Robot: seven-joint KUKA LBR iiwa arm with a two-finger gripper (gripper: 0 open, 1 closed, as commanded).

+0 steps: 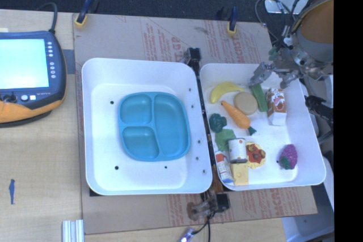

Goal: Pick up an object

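The yellow cheese block (pixel 240 174) is lying at the right bin's (pixel 309 139) near edge while the pincer (pixel 276 73), fingers seemingly apart, is hovering over the green cucumber (pixel 259 97) at the far end, approaching a grasp and needing to descend and close.

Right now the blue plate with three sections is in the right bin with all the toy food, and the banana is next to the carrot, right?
Not quite. The blue plate lies in the left bin, by itself. The toy food is in the right bin, and there the banana does lie next to the carrot. The camera view shows this.
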